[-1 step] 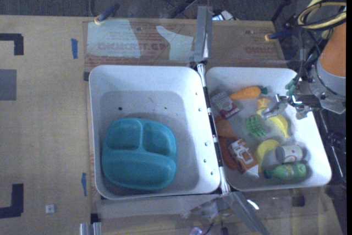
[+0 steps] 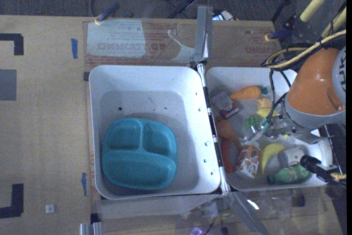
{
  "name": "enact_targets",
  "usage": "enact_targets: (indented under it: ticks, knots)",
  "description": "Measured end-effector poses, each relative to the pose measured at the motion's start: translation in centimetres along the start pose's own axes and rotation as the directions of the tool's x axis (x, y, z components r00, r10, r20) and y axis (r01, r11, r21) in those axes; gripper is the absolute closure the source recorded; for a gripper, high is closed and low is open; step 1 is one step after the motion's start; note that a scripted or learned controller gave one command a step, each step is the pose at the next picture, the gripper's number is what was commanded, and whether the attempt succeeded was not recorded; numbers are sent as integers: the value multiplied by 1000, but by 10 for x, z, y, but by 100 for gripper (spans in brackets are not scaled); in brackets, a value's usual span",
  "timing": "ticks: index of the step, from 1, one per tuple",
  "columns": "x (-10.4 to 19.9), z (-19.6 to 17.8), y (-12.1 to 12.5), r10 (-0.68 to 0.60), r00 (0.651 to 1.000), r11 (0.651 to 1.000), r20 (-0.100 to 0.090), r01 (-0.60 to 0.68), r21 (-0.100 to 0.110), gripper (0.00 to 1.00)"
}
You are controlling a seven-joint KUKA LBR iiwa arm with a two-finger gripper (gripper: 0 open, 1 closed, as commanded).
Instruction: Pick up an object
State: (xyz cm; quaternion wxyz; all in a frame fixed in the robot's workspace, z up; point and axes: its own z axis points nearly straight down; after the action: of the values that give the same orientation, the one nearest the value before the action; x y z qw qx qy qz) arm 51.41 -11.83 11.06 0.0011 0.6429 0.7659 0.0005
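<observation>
Now look at the camera view from above the bench. Your arm comes in from the right, and its big orange band hangs over the right bin. Its gripper points down into the middle of that bin, among the toys. You cannot tell if the claw is apart or together, because it is small and blurry there.

Next, look at the left bin. It is white, smooth and shallow, with round corners. A teal plate lies flat in it, near the front. That plate looks like plastic and has three parts pressed into it.

Then look at the right bin again. It holds a pile of small toy foods. An orange carrot lies near the back. A grey block sits just beside the carrot, close to the wall between the bins. A little green thing sits just beside the gripper. A small carton stands near the front. A yellow banana curves next to the carton. A green bottle lies on its side at the front edge. These are the things to pick from, and all of them rest in the bin.
</observation>
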Motion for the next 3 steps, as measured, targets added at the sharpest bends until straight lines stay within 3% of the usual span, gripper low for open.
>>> enact_targets:
  ticks: [1,2,3]
  knots:
    - [-1,-10,0,2,1000,1000,2,-2,-3,100]
    - [52,-124,50,122,992,992,0,-122,2,100]
    - [52,-124,50,122,992,992,0,-122,2,0]
